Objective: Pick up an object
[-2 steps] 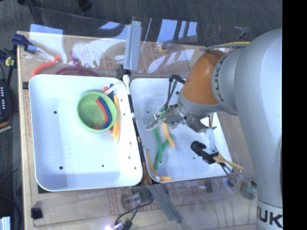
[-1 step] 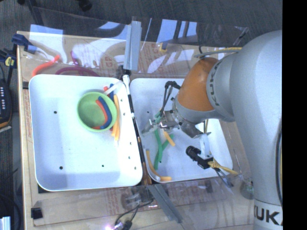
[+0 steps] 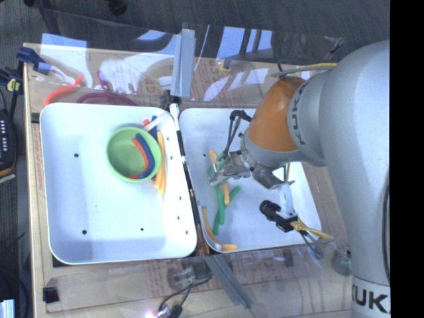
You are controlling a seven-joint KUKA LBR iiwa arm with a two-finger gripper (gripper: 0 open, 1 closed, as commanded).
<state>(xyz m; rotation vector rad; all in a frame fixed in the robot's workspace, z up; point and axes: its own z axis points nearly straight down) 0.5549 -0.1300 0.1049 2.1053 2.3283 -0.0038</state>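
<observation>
Grey gripper [image 3: 222,171] low in right bin [image 3: 265,227] – finger state unclear – above green piece [image 3: 219,207]

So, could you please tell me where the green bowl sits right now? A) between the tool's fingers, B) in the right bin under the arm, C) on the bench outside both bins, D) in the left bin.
D: the green bowl rests in the left bin, near its right wall, well apart from the tool over the right bin.
</observation>
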